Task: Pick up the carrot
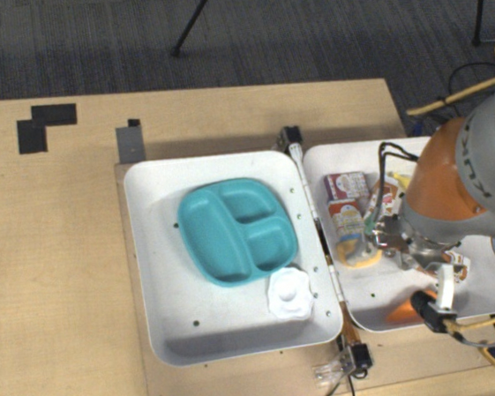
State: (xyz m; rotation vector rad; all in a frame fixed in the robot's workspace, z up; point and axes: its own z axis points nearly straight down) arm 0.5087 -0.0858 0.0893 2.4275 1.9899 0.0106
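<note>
The carrot (403, 312) is an orange shape lying at the near edge of the right bin (374, 298), partly hidden behind the robot's wrist hardware. My gripper (383, 237) hangs over the middle of the right bin, up and slightly left of the carrot and apart from it. It is close to a yellow item (357, 256) and the small cartons. The arm's grey and orange body covers most of the bin's right half.
Two red-and-white cartons (346, 201) lie at the back left of the right bin. The left bin (170, 335) holds a teal divided plate (235, 229) and a white cup-like object (289, 293) at its near right corner.
</note>
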